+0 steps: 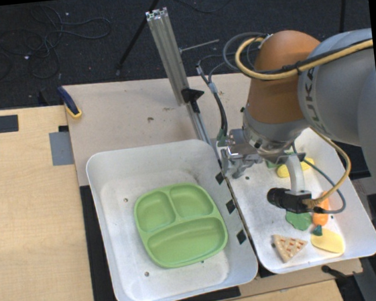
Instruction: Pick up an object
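Note:
The right bin (pixel 360 241) holds several small toys near its front: a pizza slice (pixel 290 246), a yellow wedge (pixel 329 242), a green piece (pixel 299 220), an orange piece (pixel 321 217) and a yellow piece (pixel 291 167) further back. My gripper (pixel 234 164) hangs low over the right bin's left edge, close to the divide between the bins, left of all the toys. Nothing can be seen in it. A green divided plate (pixel 181 225) lies in the left bin (pixel 109 169).
An aluminium post (pixel 171 57) rises behind the bins, just left of my wrist. A black connector and looped cables (pixel 286 198) hang from the arm over the toys. A blue and yellow tool (pixel 70 102) lies at the bench's back left.

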Robot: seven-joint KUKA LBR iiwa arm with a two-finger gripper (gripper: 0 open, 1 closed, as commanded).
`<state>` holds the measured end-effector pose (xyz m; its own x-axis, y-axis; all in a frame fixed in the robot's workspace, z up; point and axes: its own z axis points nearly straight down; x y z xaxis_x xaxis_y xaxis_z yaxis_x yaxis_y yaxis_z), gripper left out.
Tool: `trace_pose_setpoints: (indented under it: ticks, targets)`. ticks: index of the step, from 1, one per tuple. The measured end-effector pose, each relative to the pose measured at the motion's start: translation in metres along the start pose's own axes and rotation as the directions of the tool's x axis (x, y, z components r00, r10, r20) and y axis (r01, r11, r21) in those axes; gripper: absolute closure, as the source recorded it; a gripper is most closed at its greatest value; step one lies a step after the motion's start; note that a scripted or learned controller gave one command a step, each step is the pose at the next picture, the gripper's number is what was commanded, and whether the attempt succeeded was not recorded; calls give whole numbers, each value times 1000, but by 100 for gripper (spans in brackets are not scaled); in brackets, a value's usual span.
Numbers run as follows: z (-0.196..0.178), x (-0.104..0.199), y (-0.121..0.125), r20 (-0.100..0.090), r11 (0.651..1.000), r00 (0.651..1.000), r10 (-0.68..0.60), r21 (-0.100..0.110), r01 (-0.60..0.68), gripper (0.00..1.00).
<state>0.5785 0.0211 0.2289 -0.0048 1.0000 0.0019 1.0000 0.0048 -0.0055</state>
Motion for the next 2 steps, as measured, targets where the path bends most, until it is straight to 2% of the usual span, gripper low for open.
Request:
trace_pose_setpoints:
  ticks: [2]
  targets:
    - [-6, 89, -13, 2, 1000, 1000, 1, -2, -1, 100]
